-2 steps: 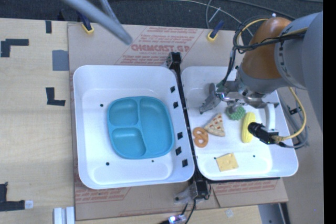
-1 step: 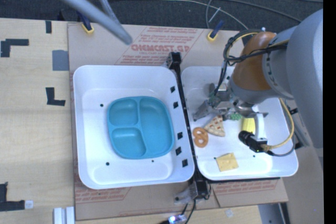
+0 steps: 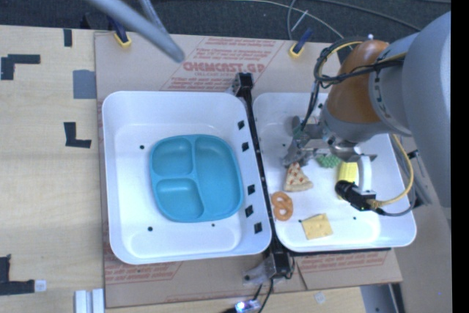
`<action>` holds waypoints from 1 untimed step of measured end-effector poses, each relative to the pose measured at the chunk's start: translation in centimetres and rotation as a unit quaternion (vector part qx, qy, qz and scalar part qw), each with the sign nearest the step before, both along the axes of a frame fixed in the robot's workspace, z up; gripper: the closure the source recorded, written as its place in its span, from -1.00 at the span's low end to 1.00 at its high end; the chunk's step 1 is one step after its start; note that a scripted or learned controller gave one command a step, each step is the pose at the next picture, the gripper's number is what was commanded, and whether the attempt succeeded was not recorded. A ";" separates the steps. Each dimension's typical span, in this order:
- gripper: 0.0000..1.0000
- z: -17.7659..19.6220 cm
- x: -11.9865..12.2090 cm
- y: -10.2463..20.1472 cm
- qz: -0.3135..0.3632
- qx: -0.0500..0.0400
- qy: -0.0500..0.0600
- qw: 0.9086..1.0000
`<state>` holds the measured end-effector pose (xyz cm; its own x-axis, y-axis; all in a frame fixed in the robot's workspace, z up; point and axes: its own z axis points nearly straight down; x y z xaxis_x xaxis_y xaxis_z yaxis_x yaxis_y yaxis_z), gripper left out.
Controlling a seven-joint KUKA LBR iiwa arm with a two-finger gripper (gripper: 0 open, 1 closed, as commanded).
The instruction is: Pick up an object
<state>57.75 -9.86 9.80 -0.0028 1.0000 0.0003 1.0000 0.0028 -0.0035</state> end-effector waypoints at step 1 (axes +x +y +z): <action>1.00 4.6 0.8 0.4 -0.001 0.000 -0.003 1.000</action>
<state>58.58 -9.50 14.42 -0.0015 1.0000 -0.0002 1.0000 0.0015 0.0019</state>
